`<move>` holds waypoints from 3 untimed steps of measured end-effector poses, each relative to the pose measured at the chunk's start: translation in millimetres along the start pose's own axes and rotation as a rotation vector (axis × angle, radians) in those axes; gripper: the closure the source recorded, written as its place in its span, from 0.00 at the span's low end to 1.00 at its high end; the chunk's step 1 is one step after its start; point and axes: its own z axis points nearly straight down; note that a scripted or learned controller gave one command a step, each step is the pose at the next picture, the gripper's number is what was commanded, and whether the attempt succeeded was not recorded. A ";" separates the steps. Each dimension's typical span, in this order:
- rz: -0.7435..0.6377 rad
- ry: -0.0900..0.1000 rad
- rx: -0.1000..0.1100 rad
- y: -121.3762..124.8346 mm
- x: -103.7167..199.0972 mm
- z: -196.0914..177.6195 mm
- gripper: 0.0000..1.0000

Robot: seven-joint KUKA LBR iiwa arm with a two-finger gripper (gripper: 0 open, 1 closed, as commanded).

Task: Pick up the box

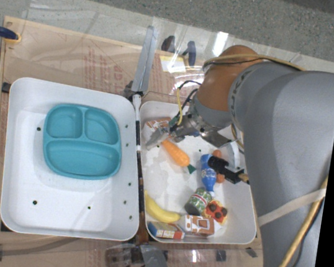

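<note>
Two-finger gripper low in right white bin, just beside orange plastic carrot; jaw state: cannot tell. Small printed cardboard box near front rim, apart.

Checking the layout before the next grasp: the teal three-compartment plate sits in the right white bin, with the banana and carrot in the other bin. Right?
Not quite. The camera view shows the teal three-compartment plastic plate in the left white bin, not the right. The yellow banana and orange carrot do lie in the other bin, the right white bin.
</note>
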 end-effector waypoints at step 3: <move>0.100 -0.019 -0.055 29.1 54.5 -107.4 1.00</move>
